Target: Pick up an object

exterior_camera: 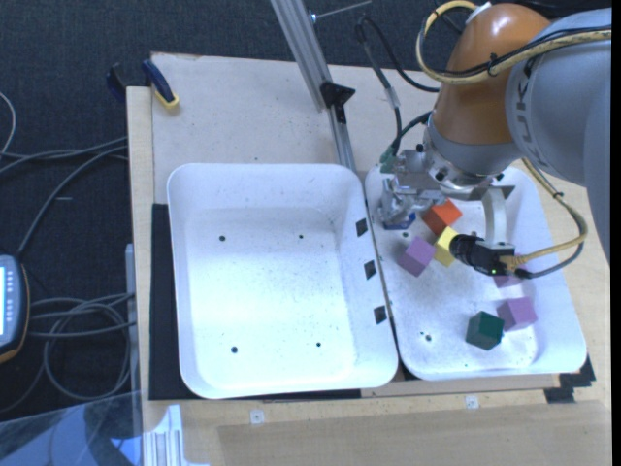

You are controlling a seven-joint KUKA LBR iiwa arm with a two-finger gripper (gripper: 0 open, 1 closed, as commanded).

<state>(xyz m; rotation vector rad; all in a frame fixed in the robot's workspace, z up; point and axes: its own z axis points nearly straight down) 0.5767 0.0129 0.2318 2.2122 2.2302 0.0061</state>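
Note:
My gripper (396, 205) hangs low over the left part of the right bin (553, 289), close to the divider between the bins. Just under it a small blue piece (393, 222) peeks out, partly hidden by the gripper. An orange block (444, 214) lies to the gripper's right, touching a yellow block (444, 249). A purple block (417, 256) sits just below the gripper. Nearer the bin's front a green block (483, 330) and a second purple block (518, 312) lie side by side.
The left bin (189, 289) lies beside the right one. A slanted metal pole (303, 42) rises behind the bins. A blue and yellow clamp (160, 83) sits on the bench's far left corner. Cables run along the arm at right.

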